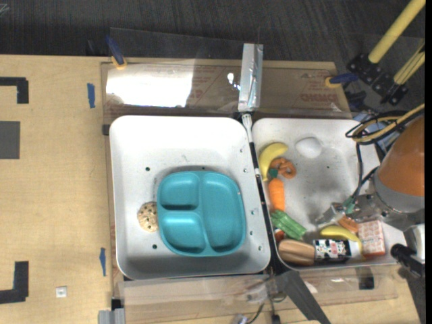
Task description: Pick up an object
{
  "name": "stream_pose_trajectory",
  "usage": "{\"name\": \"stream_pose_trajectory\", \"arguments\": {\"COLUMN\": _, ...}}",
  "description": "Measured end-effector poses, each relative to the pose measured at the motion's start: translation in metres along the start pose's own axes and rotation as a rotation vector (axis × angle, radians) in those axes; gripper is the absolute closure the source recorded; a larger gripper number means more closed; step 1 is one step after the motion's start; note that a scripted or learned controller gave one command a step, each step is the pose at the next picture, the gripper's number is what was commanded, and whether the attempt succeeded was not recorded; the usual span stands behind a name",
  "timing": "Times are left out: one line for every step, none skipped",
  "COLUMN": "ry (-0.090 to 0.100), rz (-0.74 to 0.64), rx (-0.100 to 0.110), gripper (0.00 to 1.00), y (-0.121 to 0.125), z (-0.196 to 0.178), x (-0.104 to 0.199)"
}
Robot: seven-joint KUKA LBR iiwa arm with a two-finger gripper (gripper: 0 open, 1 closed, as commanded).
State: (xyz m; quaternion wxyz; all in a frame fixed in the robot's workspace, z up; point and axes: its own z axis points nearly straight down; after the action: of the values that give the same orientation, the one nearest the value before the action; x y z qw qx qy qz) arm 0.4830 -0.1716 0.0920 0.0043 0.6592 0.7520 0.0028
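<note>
The right bin holds a jumble of toy food. A yellow banana and a small orange piece lie at its upper left, with a carrot and a green vegetable below them. Along the front wall lie a tan bread roll, a dark-labelled bottle, a small yellow piece and a pink carton. My gripper hangs low at the bin's right side, just above the small yellow piece and beside the pink carton. The wrist with its orange band covers the gripper's upper part.
The left bin bears a teal divided plate and a cookie at the plate's left. A white smear marks the right bin's back. Cables and yellow poles stand at the upper right.
</note>
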Motion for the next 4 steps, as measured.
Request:
{"name": "stream_pose_trajectory", "arguments": {"ry": -0.012, "rz": 0.003, "rx": -0.016, "gripper": 1.0, "y": 0.004, "z": -0.013, "x": -0.004}}
{"name": "stream_pose_trajectory", "arguments": {"ry": 0.001, "rz": 0.245, "rx": 0.009, "gripper": 1.0, "y": 0.032, "z": -0.021, "x": -0.007}}
{"name": "stream_pose_trajectory", "arguments": {"ry": 0.001, "rz": 0.36, "rx": 0.006, "gripper": 1.0, "y": 0.056, "z": 0.006, "x": -0.024}}
{"name": "stream_pose_trajectory", "arguments": {"ry": 0.0, "rz": 0.36, "rx": 0.006, "gripper": 0.0, "y": 0.055, "z": 0.006, "x": -0.024}}
